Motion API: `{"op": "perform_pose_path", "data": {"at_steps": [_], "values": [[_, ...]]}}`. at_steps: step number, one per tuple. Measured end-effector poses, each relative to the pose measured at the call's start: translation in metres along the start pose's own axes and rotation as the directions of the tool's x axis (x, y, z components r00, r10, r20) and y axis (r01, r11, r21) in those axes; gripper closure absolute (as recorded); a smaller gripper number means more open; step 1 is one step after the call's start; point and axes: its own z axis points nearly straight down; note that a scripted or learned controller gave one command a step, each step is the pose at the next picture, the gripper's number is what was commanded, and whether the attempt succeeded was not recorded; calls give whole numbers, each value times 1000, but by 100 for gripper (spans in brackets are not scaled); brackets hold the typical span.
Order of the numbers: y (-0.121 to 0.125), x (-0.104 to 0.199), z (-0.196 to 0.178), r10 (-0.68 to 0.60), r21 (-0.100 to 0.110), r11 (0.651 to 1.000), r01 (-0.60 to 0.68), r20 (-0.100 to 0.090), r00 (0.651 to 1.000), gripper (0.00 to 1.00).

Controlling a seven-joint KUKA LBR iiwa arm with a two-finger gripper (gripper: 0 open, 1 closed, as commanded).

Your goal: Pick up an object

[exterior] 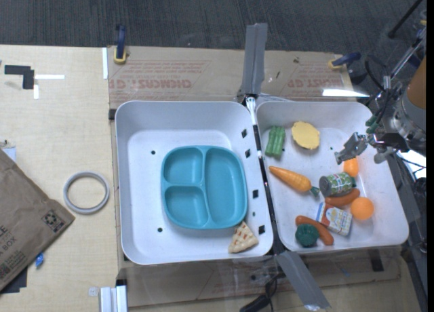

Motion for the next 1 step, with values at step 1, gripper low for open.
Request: {"op": "perform_pose_path", "data": {"at_steps": [1], "values": [[15,-64,149,-84,-8,996,84,-7,996,0]]}}
